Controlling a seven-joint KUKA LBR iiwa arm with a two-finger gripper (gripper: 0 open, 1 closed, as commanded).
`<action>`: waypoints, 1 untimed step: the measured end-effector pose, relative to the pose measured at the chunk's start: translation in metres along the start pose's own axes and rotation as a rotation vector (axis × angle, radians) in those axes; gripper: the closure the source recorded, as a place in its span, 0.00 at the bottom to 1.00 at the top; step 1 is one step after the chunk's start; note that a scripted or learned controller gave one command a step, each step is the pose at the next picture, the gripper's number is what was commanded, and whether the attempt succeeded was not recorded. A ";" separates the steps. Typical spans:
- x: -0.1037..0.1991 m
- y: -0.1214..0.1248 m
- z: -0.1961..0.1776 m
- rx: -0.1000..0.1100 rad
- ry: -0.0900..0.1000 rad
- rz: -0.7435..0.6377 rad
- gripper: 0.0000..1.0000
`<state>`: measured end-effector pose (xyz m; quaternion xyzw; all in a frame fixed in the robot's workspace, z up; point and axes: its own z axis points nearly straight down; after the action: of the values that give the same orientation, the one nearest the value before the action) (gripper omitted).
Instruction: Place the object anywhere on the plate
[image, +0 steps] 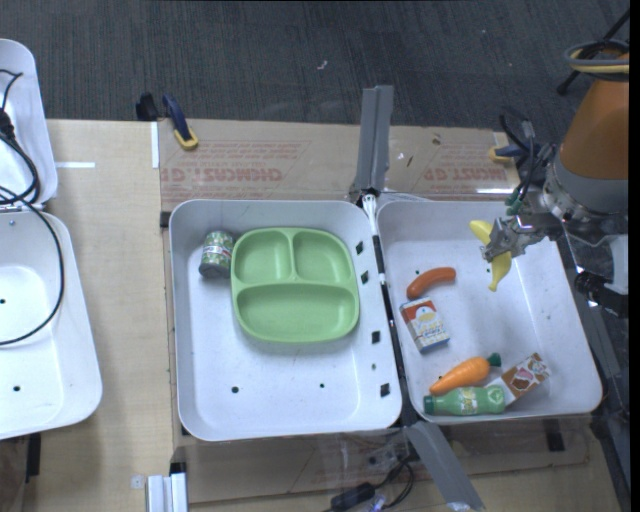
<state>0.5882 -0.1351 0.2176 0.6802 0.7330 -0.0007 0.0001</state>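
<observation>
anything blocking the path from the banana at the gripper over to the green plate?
Only the raised bin walls and the grey divider post between the bins. The banana hangs at the gripper over the right bin; the plate lies bare in the left bin, a small can beside it.
</observation>
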 end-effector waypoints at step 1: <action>-0.027 0.009 -0.057 -0.001 -0.001 -0.087 1.00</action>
<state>0.5994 -0.1608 0.2751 0.6478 0.7618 -0.0006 0.0006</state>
